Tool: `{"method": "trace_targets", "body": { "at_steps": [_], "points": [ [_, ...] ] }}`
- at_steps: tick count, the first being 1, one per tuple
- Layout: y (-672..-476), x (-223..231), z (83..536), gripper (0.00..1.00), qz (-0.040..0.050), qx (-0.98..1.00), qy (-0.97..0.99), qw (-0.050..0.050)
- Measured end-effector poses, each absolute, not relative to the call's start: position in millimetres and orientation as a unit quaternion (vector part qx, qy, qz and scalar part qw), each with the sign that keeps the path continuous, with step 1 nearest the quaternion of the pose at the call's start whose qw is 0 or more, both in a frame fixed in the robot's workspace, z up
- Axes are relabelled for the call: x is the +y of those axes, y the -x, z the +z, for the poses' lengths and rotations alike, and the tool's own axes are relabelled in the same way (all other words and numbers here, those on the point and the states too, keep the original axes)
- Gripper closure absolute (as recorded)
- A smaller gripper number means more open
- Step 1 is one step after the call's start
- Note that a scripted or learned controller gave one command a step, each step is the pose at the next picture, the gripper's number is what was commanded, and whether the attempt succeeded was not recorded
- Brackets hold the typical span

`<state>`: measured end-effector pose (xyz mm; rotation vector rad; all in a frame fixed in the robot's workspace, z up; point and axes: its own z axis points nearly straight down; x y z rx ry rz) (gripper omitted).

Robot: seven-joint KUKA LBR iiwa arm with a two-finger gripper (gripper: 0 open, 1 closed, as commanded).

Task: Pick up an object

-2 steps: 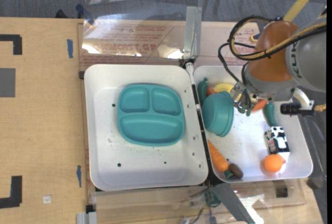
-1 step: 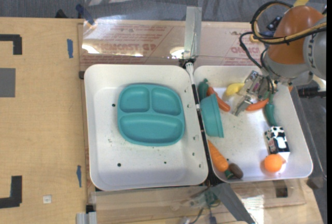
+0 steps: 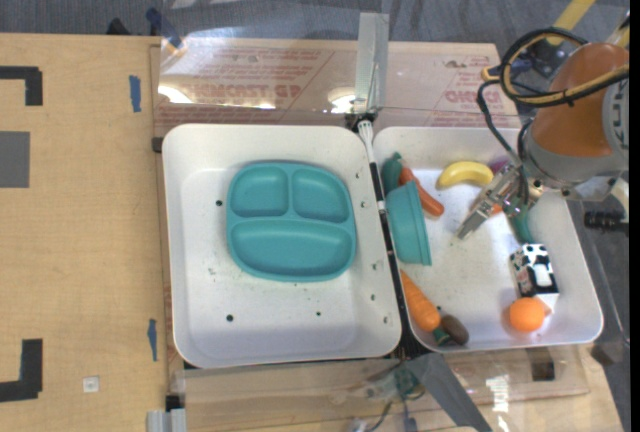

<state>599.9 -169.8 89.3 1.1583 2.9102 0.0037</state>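
My gripper (image 3: 492, 210) hangs over the middle of the right bin (image 3: 585, 320), open, with nothing between its fingers. Just behind it to the left lies a yellow banana (image 3: 463, 174). A green item (image 3: 524, 223) lies close on its right, and in front of that sits a black-and-white toy (image 3: 534, 269), then an orange ball (image 3: 527, 315). A teal bowl (image 3: 408, 224) leans against the bin's left wall, with an orange carrot (image 3: 429, 201) behind it. A second carrot (image 3: 421, 305) and a brown piece (image 3: 455, 328) lie at the front left.
The left bin (image 3: 190, 250) holds a teal divided plate (image 3: 292, 221). A metal divider post (image 3: 371, 60) stands behind the two bins. The arm's orange band (image 3: 580, 110) and black cables (image 3: 520, 60) are over the right bin's back right corner.
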Motion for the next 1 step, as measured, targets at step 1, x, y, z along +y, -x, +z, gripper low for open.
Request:
{"method": "trace_targets", "body": {
  "at_steps": [1],
  "points": [
    [-626.0,-115.9,89.5,0.0,0.0011,0.905,-0.425,0.004]
  ]
}}
